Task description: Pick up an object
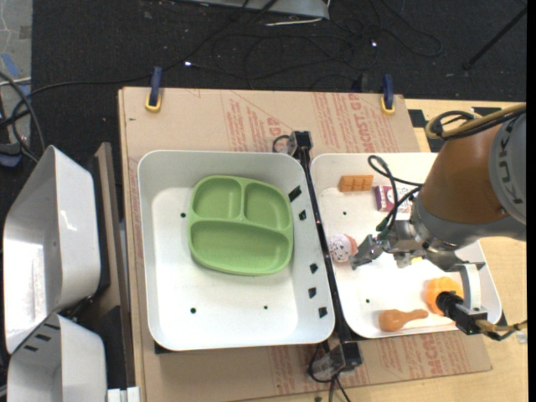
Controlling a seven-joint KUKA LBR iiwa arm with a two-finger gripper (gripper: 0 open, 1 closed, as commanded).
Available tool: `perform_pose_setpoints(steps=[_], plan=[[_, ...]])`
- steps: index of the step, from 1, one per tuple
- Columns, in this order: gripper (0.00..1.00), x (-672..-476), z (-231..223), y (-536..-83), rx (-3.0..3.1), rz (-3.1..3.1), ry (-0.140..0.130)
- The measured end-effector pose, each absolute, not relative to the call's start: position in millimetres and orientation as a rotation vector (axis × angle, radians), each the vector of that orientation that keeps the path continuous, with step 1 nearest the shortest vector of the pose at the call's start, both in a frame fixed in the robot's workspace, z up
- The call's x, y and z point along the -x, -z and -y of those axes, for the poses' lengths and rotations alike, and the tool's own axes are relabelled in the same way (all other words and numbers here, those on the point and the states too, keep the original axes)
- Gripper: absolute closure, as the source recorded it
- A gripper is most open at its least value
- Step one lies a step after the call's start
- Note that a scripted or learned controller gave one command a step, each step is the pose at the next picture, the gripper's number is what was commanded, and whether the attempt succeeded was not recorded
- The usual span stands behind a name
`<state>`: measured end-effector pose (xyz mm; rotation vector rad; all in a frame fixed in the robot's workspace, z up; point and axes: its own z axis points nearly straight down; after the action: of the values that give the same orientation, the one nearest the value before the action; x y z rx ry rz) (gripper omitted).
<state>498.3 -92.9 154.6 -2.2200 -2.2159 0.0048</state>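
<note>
Looking down at the counter (251,115): the hand (365,256) hangs low in the right white bin (360,308), just beside a small white speckled ball (341,247). Can't tell if it's gripping anything. A green divided plastic plate (241,224) sits in the left bin (167,308).

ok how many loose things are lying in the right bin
5 that I can see: an orange block at the back, a purple packet beside it, a spotted ball near the divider, and an orange toy and tan drumstick in front. The arm may hide more.
</note>
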Motion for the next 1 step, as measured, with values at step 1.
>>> perform_pose_setpoints(steps=[1], plan=[[0.0,-500.5,92.7,-110.9,2.22,2.216,-0.005]])
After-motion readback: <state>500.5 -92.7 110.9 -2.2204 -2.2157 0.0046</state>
